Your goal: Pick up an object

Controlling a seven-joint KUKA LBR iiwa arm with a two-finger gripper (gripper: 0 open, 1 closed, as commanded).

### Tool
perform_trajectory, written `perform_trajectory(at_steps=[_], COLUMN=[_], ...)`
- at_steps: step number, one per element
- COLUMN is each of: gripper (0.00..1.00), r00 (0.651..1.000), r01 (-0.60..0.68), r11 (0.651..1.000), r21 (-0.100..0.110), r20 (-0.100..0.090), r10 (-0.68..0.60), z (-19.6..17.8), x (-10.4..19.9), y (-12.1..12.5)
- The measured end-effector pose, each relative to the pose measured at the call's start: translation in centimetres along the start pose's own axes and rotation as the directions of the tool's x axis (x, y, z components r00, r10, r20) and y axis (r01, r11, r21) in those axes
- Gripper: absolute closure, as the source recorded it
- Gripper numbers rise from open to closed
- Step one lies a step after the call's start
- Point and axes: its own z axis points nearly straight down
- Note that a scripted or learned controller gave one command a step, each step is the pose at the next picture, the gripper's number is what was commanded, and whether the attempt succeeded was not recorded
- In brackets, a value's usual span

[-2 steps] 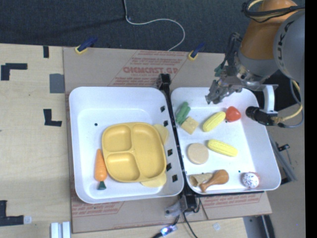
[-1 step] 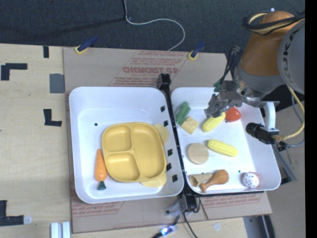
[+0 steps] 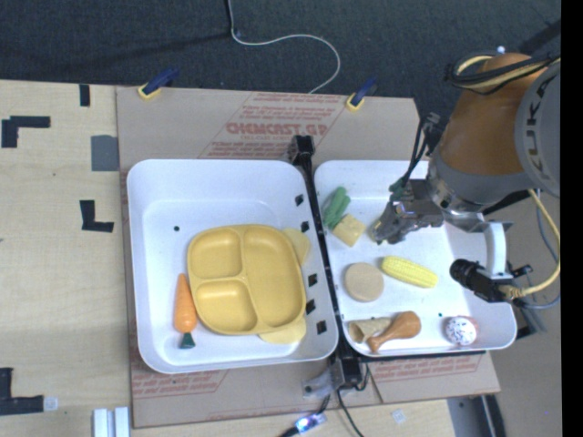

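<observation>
Grey arm [image 3: 537, 144], orange band, yellow cable, dark tool [image 3: 387, 228].

Both white bins [image 3: 146, 244] look like smooth plastic with a faint sheen. The yellow divided tray [image 3: 246, 276] is matt plastic — the carrot [image 3: 184, 306] and corn cob [image 3: 409, 272] have the same moulded toy look, the corn's surface ribbed. The round biscuit-coloured disc [image 3: 364, 282] appears dull and soft-toned. Under the bins lies plain brown cardboard [image 3: 264, 126], printed in red — beyond it, dark, rough carpet-like cloth [image 3: 109, 16].
</observation>
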Motion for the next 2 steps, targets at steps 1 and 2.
perform_trajectory(at_steps=[1,2], gripper=[1.0,1.0], r00=[1.0,1.0], r01=[0.001,0.0], r11=[1.0,1.0], r21=[0.001,-0.003], r20=[0.0,0.0], r10=[-0.001,0.0], z=[2.35,1.6], x=[2.18,1.39], y=[-2.4,-1.83])
